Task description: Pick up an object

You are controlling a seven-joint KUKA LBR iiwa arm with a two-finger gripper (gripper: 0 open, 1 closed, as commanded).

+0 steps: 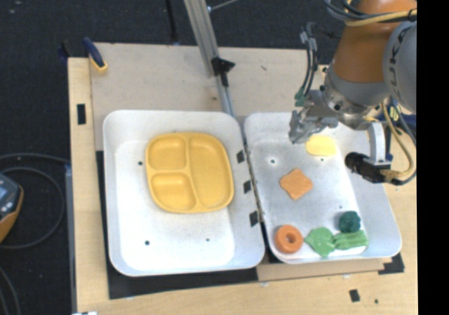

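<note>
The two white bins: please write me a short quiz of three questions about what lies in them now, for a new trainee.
1. True or false: the yellow divided plate lies in the left bin.
2. Which thing lies nearest the gripper?
A. the orange ring
B. the pale yellow piece
C. the dark green ball
3. Fill in: the orange square piece lies in the ____ bin.

Key
1. True.
2. B; it lies just beside the gripper in the right bin.
3. Right.
</note>
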